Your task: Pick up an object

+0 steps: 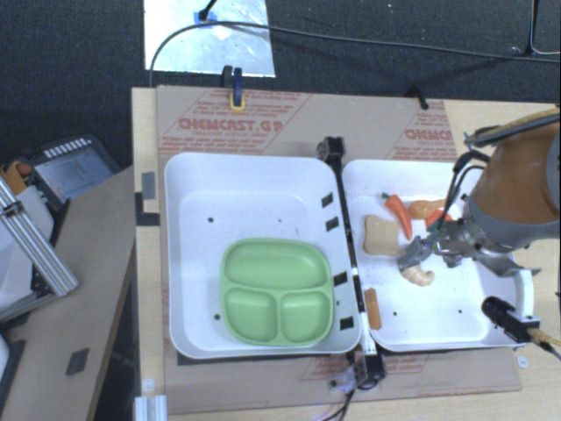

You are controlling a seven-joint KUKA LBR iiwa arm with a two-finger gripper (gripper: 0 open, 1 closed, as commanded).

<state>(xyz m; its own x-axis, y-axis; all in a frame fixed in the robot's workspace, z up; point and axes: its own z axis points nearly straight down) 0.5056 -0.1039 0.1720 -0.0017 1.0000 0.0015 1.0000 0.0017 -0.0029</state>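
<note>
the gripper (414, 256) hangs low over the middle of the right bin (438, 331), at the end of the arm (517, 191) that reaches in from the right edge. its tip is dark and seen from above at a slant, so whether it is wide or narrow cannot be told.

five small things lie loose in this bin. closest is a cream curved piece (420, 276), just beside the tip on the near side, touching it or almost so; which of the two is not clear. just to the left of the gripper a tan slab (379, 235) lies flat on the bin floor. beyond the gripper, toward the far wall, a red-orange pepper-like piece (399, 214) lies aslant with its lower end near the slab's corner. a pale orange piece (426, 207) sits beside it, partly behind the arm's cables. further left and nearer the front, well apart from the gripper, a brown-orange stick (372, 308) lies along the bin's left wall.

across the shared walls, well to the left of the gripper, the left bin (202, 191) bears a green divided plate (276, 289) with three compartments. both bins rest on a cardboard sheet (351, 121).
</note>
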